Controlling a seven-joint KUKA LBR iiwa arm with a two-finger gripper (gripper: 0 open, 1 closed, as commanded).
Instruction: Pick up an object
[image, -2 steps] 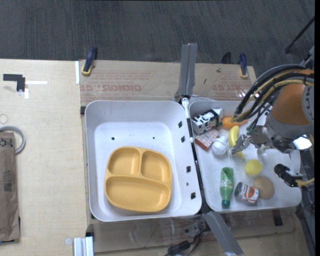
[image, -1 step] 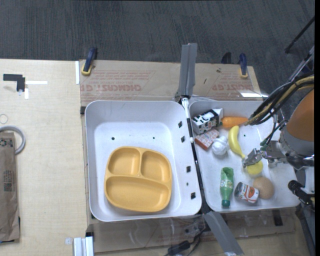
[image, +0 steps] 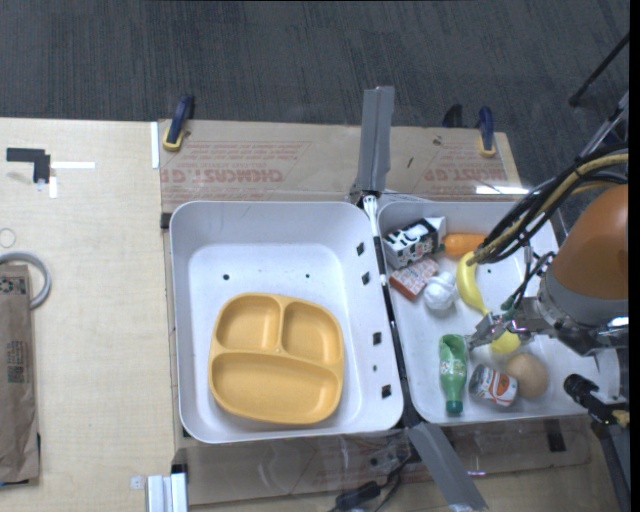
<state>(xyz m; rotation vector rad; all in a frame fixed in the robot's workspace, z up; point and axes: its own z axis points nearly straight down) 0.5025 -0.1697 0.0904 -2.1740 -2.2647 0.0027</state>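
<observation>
Gripper (image: 497, 335) hovers low in the right bin (image: 412, 395), metal fingers over a smooth yellow lemon (image: 507, 343); grip state unclear. Green plastic bottle (image: 452, 372) lies left of it, curved banana (image: 468, 281) farther back; left bin (image: 190, 330) holds a glossy yellow divided plate (image: 277, 357).

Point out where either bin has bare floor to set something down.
Left bin: bare strip between its back wall and the yellow plate. Right bin: crowded with bottle, banana, can and the claw.
</observation>
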